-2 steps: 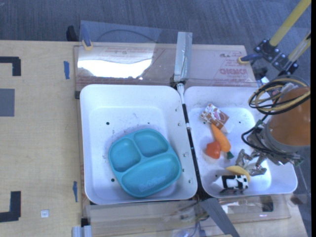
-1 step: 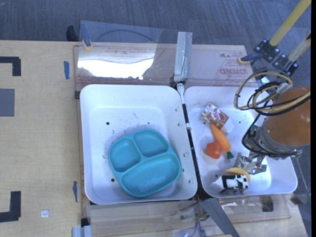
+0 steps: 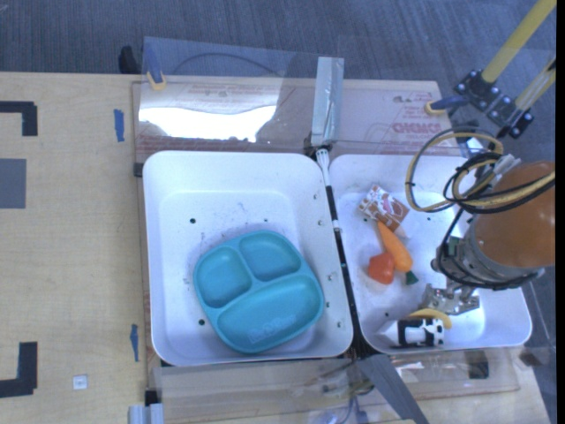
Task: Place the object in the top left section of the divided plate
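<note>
Two white bins sat side by side on the desk. In the right bin (image 3: 512, 325) the gripper (image 3: 452, 300) hung low over the near part; how far it was open could not be told. Just near-left of it lay a black-and-white toy (image 3: 421, 332) with a yellow piece (image 3: 432, 314) at its far edge. A carrot (image 3: 395, 247) lay to the gripper's far left. The blue divided plate (image 3: 258, 290) rested in the left bin (image 3: 168, 237).

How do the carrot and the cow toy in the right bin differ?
The carrot is orange and long, lying at a slant mid-bin; the cow toy is black and white, stubbier, near the bin's front edge. The gripper is closer to the cow toy than to the carrot. Both lie loose in the right bin.
</note>
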Motion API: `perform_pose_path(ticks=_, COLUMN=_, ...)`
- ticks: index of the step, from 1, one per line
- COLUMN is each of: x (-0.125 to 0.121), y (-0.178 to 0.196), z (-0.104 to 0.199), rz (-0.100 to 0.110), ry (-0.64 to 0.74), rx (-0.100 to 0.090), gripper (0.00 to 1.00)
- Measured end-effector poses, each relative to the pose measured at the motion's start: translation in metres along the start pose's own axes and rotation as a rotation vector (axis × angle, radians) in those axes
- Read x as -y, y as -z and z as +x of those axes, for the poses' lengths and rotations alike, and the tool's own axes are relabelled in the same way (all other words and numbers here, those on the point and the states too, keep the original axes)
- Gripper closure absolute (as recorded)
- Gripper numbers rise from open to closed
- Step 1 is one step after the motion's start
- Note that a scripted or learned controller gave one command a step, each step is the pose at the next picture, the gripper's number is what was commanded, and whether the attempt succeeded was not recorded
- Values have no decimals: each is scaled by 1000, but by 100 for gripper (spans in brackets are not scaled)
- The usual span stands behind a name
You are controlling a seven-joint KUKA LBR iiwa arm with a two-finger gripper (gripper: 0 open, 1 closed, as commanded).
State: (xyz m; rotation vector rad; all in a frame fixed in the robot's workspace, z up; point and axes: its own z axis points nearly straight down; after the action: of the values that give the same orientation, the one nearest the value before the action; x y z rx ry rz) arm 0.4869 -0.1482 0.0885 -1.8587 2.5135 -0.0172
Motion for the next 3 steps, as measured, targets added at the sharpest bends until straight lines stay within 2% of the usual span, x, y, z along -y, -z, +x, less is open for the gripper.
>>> perform_pose_path(ticks=2, x=-3, y=1, z=-20, rz=14, ry=536, rx=1, gripper=100)
perform_pose_path(ticks=3, x=-20, y=96, z=-57, rz=-15, ry=579, rx=3, gripper=100)
